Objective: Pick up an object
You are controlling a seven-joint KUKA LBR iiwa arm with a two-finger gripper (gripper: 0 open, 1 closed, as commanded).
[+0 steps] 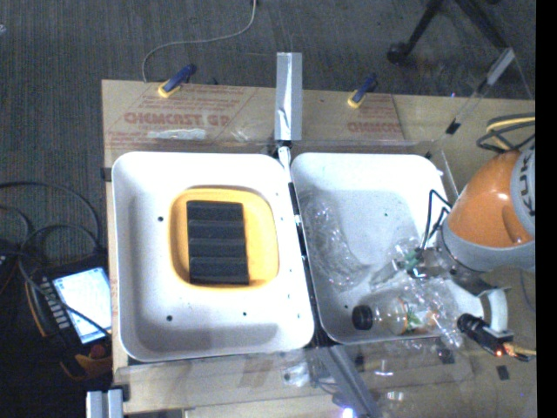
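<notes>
On the floor at the far left lay one small device with a lit screen (80,301) among black cables. The table (122,120) carried two shallow white bins side by side, and two blue-and-yellow clamps, one (177,80) near its left rear edge and one (363,90) further right. One upright grey metal post (288,98) stood at the rear, in line with the seam between the bins.

The left bin (139,233) held one thing: a yellow tray with a black ribbed block (218,242) set in it, lying flat near the bin's middle.

The right bin (348,181) held clear plastic items, hard to count because they were see-through: crumpled clear wrapping (326,233) lay toward its left and middle, and one clear plastic bottle with a dark cap (392,314) lay on its side along the front wall, cap pointing left.

At the right, the one arm, its orange band (489,207) showing, reached over the right bin's near right corner. The tool (418,264) sat low among the clear plastic just above the bottle; whether it was spread or closed, and whether it gripped anything, could not be told from the glare and clutter.
</notes>
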